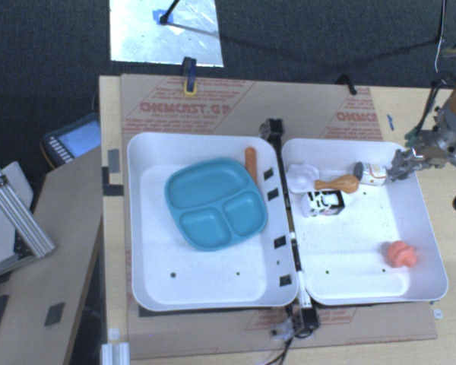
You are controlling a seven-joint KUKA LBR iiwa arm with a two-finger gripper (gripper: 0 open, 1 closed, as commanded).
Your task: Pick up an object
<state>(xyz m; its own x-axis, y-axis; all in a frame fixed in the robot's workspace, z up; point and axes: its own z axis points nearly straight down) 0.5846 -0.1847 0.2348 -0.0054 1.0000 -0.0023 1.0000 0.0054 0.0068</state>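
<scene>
While parked at the far right edge of the right bin (429, 226), near its back corner: tool (401, 164), low over the rim, nothing visibly between the fingers; open or closed can't tell, too small and blurred. Grey arm (454, 131) entering from the right.

Right bin contents, back to front:
- small cylinder w/ red-and-white label (372, 173), lying on its side, just left of the tool, apart from it by a thin gap.
- brown wooden-looking piece (338, 182), lying flat, one end touching or nearly touching the cylinder.
- white object (301, 176), poss. a cup or scoop, at the brown piece's left end, near the divider.
- black-and-white patterned item (325, 201) just in front of those two.
- pink lumpy object (400, 254) alone toward the front right corner, well apart from the rest.

Left bin (148, 265):
- blue divided plate (215, 203), three compartments, flat, roughly centred.
- orange stick-like item (251, 163), beside the plate's back right edge, close to the bin wall.

Both bins side by side on brown cardboard sheet (182, 106) atop the counter (110, 112). Yellow clamp (190, 78) at the sheet's back edge.
</scene>
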